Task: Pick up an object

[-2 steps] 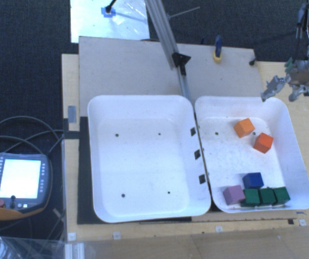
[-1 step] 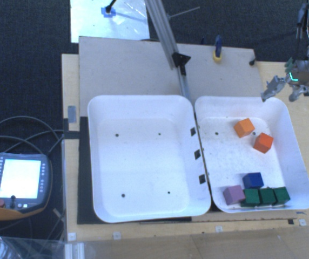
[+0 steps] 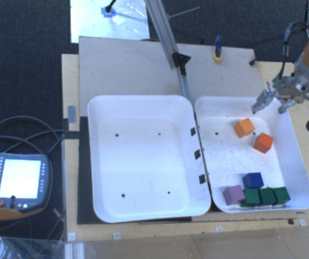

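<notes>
The right bin (image 3: 300, 161) holds two orange cubes: a lighter one (image 3: 244, 127) and a darker one (image 3: 263, 142) just right of it. Along the bin's front wall sit a blue cube (image 3: 253, 179), a purple cube (image 3: 233, 194) and a row of green blocks (image 3: 264, 196). My gripper (image 3: 273, 103) hangs over the far right corner of this bin, up and to the right of the orange cubes. Its two fingers are spread apart, with nothing between them.
The left bin (image 3: 98, 144) lies beside the right one, with black clips (image 3: 196, 154) along the shared wall. A slanted metal pole (image 3: 162, 26) crosses the back board. A teach pendant (image 3: 17, 185) lies at the left. A yellow clamp (image 3: 217, 52) sits on the board's far edge.
</notes>
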### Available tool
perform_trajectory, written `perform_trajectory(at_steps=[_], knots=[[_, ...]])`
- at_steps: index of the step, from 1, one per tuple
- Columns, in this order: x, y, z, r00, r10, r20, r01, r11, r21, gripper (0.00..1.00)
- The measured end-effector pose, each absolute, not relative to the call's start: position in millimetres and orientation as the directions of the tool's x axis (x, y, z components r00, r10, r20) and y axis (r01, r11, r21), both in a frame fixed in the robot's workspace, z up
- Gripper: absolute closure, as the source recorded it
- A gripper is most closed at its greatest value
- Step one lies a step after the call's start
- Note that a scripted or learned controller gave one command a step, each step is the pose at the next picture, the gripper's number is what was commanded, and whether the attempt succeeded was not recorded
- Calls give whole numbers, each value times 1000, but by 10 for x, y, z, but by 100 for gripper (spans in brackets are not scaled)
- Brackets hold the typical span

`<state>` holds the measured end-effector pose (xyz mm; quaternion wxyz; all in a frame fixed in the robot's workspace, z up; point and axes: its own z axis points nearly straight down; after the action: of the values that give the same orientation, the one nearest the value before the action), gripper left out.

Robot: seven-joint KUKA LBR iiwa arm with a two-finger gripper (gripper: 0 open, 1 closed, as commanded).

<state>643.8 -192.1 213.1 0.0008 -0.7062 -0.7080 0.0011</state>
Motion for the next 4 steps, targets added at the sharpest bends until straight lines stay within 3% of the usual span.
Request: perform_trajectory(at_steps=[2, 3, 4], knots=[[6511, -2031, 1248, -2, 1000, -1, 1000, 2, 0, 0], [6529, -2036, 1390, -5, 1000, -3, 1000, 5, 6, 100], [6573, -2007, 1844, -5, 1000, -2, 1000, 5, 7, 100]])
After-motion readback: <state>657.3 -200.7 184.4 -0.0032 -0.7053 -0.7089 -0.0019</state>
